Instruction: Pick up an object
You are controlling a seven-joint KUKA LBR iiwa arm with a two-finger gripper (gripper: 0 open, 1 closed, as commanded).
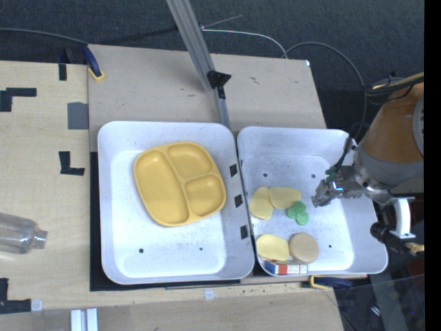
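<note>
I see my gripper [324, 197] low in the right bin [275, 143], beside the green toy [298, 213]. I cannot tell how its jaws stand. The toy's long side runs up and down.

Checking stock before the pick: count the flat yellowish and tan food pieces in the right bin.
4. Two pale yellow flat pieces lie side by side mid-bin; a yellow flat piece and a tan round piece sit near the front wall. More may hide beneath.
</note>
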